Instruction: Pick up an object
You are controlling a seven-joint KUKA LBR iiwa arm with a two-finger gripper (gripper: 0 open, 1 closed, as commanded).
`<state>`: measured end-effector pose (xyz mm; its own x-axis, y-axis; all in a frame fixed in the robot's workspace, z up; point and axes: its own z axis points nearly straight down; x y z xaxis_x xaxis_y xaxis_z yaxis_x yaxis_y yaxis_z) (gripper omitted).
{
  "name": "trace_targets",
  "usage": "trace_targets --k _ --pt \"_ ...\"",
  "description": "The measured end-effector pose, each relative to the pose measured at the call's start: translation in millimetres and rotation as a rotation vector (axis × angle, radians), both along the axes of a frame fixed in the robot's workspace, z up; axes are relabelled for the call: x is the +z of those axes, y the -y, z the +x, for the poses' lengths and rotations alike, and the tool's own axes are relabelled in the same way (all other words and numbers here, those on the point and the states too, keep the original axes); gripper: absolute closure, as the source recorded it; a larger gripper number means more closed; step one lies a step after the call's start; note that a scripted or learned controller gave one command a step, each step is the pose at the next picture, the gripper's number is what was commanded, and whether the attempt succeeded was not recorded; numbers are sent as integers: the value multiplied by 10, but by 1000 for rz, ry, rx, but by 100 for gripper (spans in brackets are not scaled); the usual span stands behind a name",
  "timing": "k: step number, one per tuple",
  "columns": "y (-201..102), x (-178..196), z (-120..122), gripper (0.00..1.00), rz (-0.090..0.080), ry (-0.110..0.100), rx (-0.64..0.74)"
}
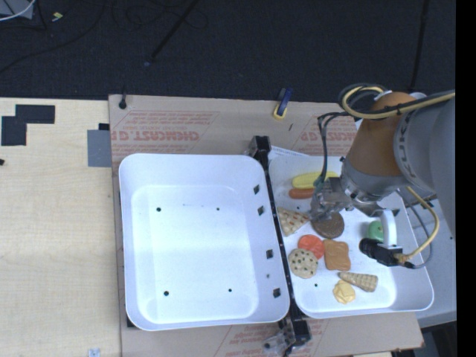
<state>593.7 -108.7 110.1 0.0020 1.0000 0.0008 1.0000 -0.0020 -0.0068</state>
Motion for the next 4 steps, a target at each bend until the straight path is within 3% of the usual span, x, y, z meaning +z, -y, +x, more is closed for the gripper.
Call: trace_targets --k 1,2,3,4 --pt "-4 -7 20 0 0 3 0" --pt "-243 -211 519 0 -3 12 4" --pt "-235 -125 487 100 -1 3 1" --pt "-128 387 511 100 -2 9 2"
